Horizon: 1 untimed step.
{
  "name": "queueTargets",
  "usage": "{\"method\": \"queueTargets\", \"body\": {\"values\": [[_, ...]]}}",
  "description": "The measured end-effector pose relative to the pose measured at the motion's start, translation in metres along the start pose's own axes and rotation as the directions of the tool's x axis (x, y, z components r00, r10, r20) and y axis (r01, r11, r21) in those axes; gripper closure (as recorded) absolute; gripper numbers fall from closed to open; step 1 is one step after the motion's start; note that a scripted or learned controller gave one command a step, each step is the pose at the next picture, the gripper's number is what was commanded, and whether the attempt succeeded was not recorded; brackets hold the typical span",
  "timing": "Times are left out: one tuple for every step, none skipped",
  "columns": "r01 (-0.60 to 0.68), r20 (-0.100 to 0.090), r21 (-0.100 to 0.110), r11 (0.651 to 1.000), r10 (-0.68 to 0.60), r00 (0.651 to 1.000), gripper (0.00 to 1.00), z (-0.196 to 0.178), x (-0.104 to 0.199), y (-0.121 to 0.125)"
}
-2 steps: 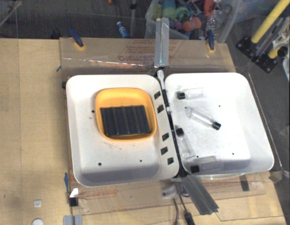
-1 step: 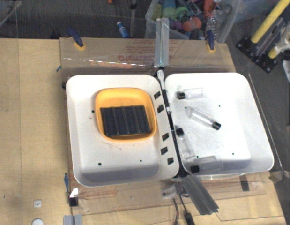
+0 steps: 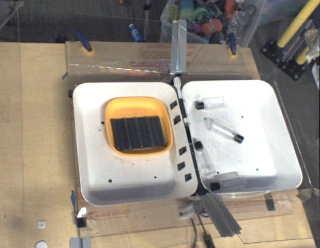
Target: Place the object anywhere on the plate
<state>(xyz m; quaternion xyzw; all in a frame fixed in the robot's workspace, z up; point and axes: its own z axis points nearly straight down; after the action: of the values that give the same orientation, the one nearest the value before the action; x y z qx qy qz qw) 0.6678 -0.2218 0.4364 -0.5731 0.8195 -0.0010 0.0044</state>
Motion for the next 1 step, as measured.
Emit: {"method": "queueTargets", "body": {"values": [[0.242, 0.0, -0.002, 0.97, -0.242, 0.97, 1.0, 0.0003, -0.0002, 0.0001]]}}
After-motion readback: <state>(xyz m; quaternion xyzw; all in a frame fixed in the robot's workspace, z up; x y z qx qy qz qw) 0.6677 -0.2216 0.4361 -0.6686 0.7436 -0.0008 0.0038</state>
